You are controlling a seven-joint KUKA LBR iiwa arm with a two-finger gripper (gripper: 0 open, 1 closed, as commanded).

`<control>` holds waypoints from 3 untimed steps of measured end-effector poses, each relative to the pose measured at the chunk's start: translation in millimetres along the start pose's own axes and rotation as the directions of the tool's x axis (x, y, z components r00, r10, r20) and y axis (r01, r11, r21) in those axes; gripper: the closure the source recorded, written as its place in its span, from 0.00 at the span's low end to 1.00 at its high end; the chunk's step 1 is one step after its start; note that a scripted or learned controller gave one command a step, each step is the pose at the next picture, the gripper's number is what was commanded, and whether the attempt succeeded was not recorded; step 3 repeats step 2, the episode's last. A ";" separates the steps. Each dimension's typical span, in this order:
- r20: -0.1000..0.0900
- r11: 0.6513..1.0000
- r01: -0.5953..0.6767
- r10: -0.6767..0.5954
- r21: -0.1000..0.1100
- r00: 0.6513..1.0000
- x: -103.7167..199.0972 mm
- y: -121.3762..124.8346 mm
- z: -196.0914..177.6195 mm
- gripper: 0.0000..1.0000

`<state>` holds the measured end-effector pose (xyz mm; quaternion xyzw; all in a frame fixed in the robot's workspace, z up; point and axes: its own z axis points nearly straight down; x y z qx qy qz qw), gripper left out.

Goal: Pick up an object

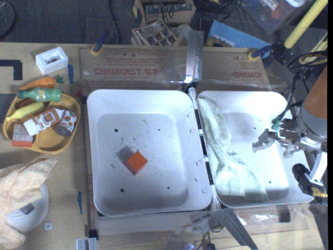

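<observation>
An orange block [137, 162] lies in the left bin [104, 108], a little left of its middle, with a dark shadow beside it. A pale crumpled cloth [225, 155] stretches along the left side of the right bin [244, 100], from its back edge to its front corner. My gripper [264, 140] hangs over the right half of the right bin, to the right of the cloth and apart from it. Nothing shows in its grasp. The arm's grey wrist [304, 134] comes in from the right edge.
A yellow bowl [52, 142] of toy food sits on the bench to the left of the bins. A white box [52, 60] stands behind it. A beige cloth [23, 189] lies at the front left. Cables and boxes crowd the back.
</observation>
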<state>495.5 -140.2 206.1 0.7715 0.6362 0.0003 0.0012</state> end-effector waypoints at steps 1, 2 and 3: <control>0.001 0.923 -0.384 0.384 0.002 0.923 59.8 30.9 22.1 0.00; 0.001 0.874 -0.487 0.487 0.002 0.874 -6.6 43.5 -0.8 0.00; 0.001 0.874 -0.487 0.487 0.002 0.874 -6.6 43.5 -0.8 0.00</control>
